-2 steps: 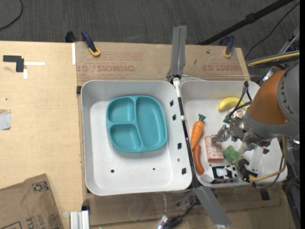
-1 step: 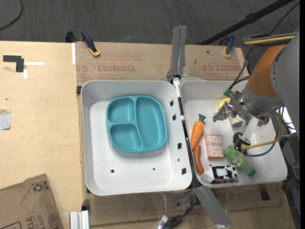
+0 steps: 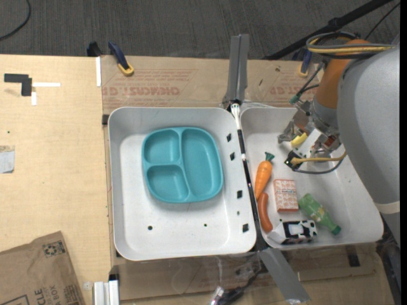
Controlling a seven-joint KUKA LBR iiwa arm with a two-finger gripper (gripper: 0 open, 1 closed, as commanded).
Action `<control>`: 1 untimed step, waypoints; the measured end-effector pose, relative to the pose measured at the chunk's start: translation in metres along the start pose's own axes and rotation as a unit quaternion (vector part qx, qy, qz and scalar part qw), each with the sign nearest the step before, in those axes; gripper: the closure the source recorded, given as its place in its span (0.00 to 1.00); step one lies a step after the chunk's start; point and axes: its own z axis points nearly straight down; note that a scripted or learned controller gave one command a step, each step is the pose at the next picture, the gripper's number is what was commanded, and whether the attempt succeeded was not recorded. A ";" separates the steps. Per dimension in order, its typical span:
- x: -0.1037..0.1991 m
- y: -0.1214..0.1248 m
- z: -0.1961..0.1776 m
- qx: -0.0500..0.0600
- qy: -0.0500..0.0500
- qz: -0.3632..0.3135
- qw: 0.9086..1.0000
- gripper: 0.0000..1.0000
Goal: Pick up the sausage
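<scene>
Cardboard-covered tabletop (image 3: 51, 170), two white bins; reddish-orange sausage (image 3: 264, 212) lies slim along the right bin's (image 3: 362, 199) left wall; jaws' state unclear.

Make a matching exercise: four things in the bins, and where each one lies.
Things:
1. plate
2. carrot
3. sausage
4. bottle

Places:
A. right bin, against the left wall, just below the carrot
B. left bin, on its own
C. right bin, right of the small pink box
D. right bin, by the left wall, green top pointing up the picture

Pairs: 1-B, 2-D, 3-A, 4-C
</scene>
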 end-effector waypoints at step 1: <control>-0.109 -0.067 0.001 0.002 0.000 0.129 0.992 0.00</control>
